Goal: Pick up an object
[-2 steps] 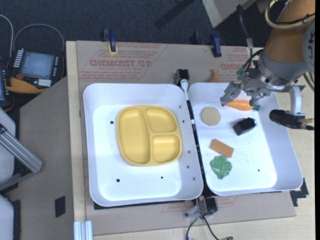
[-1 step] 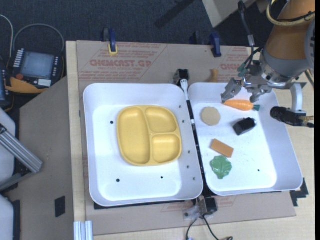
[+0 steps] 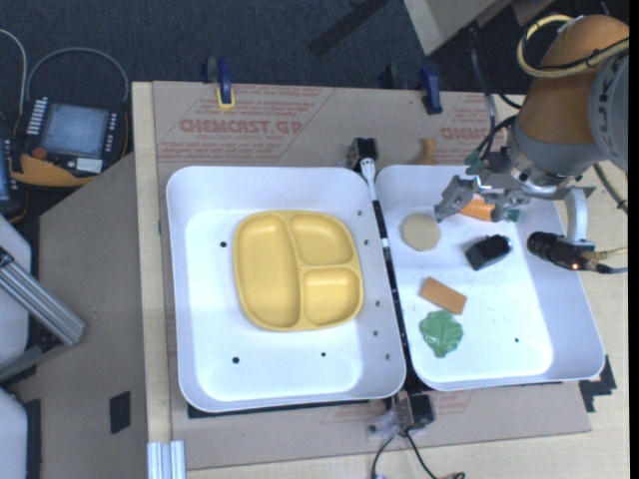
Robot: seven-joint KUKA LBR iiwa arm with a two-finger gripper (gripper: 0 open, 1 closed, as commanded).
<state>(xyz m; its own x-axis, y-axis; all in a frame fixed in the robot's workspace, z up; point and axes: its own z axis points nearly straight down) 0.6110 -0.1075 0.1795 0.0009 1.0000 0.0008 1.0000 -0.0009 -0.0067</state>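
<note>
1. At the far left, off the bench, a handheld control pendant [image 3: 68, 133] with a small screen lies on dark carpet, its cables looping around it.
2. The bench top is a brown board [image 3: 300, 118] printed with red lettering, held at its back edge by two blue clamps.
3. The left white bin [image 3: 190, 267] holds a yellow divided plate [image 3: 298, 267] with three compartments, all bare.
4. The right white bin [image 3: 559, 327] holds the loose objects: a round tan disc [image 3: 420, 233] near its back left, a black block [image 3: 488, 251] to the disc's right, an orange-brown block [image 3: 442, 294] below them, and a green lumpy piece [image 3: 440, 331] nearest the front.
5. The gripper [image 3: 477, 200] hangs low over the back of the right bin, with a small orange object [image 3: 477, 209] right at its tip. Whether the fingers are spread or closed on it, I cannot tell.
6. By my reading the pick is not yet shown done: no object is clearly lifted, so grasping and raising remain.
7. At the far right the grey arm with its orange band [image 3: 569, 78] reaches in.
</note>
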